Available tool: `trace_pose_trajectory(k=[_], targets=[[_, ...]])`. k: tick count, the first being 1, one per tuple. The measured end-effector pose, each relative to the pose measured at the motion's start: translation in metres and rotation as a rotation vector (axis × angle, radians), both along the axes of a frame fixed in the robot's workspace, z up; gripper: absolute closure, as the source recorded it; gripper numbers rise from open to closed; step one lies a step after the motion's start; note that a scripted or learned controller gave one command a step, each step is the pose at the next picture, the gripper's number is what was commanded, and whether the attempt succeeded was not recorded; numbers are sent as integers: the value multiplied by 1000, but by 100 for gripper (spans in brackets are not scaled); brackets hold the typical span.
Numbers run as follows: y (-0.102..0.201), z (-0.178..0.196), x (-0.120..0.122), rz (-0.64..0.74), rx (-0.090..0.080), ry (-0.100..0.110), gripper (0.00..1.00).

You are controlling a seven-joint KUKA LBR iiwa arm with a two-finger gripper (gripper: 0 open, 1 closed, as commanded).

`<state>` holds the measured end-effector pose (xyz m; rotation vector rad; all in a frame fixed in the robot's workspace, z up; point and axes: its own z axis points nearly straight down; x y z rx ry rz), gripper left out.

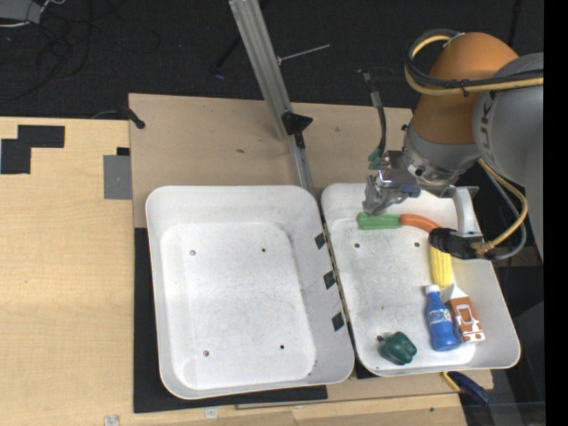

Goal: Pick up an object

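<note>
Two bins sit side by side on the surface (71, 238). The left bin (235, 291) lies beside the right bin (417, 282), their inner rims touching. In the right bin, a carrot-shaped toy (395, 222) lies near the far rim, under the gripper (380, 198). A corn cob (441, 266) lies along the right side, with a bottle (440, 319) nearer the front and a small box (467, 319) just right of it. A pepper-shaped toy (397, 348) sits at the front rim.

Grey arm (497, 105) (orange band above the wrist) reaching in from the right, tool (380, 195) pointing down.
</note>
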<state>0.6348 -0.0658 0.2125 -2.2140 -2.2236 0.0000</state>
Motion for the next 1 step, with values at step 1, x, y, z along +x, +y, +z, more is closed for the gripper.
trace_pose_trajectory(k=[1], targets=[[51, 0, -15, 1, 0, 2, 100]])
